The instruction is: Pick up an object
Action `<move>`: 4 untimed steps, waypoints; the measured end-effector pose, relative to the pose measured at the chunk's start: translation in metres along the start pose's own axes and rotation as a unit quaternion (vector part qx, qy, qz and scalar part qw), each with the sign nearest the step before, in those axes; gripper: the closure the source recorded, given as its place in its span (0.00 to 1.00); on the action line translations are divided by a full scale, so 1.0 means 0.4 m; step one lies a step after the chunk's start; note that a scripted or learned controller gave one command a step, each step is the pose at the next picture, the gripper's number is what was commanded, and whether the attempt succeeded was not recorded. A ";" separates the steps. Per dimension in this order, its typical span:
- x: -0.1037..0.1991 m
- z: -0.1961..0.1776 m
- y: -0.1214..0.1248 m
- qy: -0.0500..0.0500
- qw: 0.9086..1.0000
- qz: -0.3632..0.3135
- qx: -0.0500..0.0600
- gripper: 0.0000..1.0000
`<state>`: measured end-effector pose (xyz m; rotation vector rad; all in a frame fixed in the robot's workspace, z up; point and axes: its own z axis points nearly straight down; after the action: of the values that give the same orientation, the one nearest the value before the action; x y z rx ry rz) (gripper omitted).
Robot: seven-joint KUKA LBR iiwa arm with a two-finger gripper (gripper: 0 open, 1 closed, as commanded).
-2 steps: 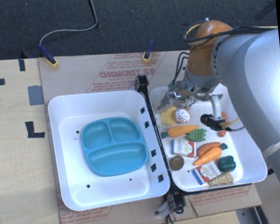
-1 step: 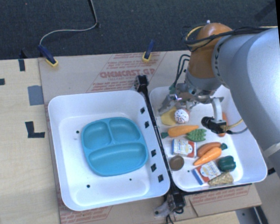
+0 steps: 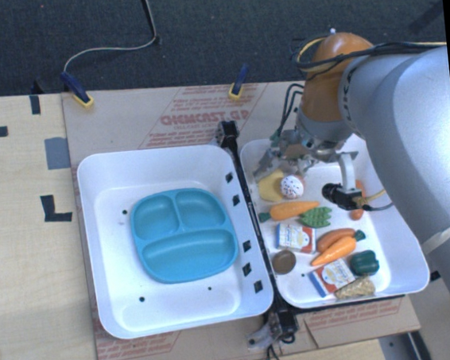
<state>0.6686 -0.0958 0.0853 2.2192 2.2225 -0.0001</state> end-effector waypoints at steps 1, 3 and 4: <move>-0.010 -0.001 -0.017 0.000 1.000 0.000 -0.001 0.00; 0.000 0.000 -0.008 0.000 1.000 0.000 0.000 0.00; -0.001 -0.026 -0.007 -0.001 1.000 0.000 -0.001 1.00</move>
<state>0.6656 -0.0960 0.0956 2.2180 2.2213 0.0000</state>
